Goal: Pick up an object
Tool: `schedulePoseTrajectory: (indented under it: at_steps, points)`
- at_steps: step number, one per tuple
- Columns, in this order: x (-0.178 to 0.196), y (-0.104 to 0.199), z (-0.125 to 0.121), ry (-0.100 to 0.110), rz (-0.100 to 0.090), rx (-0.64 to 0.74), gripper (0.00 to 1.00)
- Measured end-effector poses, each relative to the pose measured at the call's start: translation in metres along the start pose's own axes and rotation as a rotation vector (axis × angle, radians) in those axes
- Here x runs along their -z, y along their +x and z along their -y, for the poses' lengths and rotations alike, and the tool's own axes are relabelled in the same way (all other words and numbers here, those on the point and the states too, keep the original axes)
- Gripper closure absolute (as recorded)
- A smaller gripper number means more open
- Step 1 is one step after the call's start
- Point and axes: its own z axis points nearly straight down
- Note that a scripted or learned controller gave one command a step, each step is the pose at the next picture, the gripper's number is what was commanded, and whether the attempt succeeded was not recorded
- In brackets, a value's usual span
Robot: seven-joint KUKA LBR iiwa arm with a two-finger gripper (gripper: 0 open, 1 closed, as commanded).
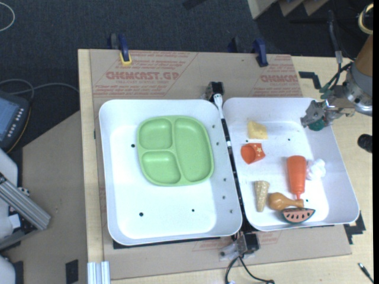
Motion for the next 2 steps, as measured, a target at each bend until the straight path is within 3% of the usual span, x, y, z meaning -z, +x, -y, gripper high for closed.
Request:
schedulePoseTrajectory:
  at_steps: [1, 2]
  points:
    - [0.001, 0.0, -0.001, 0.006, -0.002, 0.0, 1.0]
    - [-0.006, 0.039, 0.027, 0.013, -0.005, 0.001, 1.0]
